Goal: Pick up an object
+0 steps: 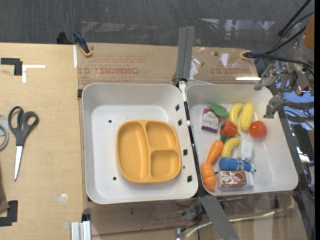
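We're basically at zero: gripper (pixel 278 95) hangs over the right bin's (pixel 287 149) far corner, fingers spread, nothing pinched, toy food (pixel 231 146) all untouched.

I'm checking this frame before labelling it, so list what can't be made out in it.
- Gripper, camera view: small and cluttered by cables at the right bin's rim; finger state unreadable.
- Arm: cut off by the right edge.
- Small carton and box: label print too small to read.
- White item: too small and pale against the bin to identify.
- Round object beside the scissors: cut off by the left edge.
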Motion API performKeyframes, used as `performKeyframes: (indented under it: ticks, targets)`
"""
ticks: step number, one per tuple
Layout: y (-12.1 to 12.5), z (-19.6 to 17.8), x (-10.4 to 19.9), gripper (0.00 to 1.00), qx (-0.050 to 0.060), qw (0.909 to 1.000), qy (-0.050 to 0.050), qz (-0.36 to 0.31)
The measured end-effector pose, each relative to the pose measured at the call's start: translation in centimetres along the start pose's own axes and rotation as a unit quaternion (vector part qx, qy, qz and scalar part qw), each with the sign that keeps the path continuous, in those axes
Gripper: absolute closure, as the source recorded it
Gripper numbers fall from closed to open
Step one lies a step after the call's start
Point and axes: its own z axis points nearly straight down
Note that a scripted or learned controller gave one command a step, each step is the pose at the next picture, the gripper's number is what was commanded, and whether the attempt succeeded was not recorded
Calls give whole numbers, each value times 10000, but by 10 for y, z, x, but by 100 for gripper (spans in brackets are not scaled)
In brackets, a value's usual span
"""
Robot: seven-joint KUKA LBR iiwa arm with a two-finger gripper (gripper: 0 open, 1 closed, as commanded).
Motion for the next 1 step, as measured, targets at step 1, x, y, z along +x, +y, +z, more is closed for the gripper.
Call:
performKeyframes:
  ticks: [1]
  targets:
    - [-28,170,-27,0,21,9993,-82,354]
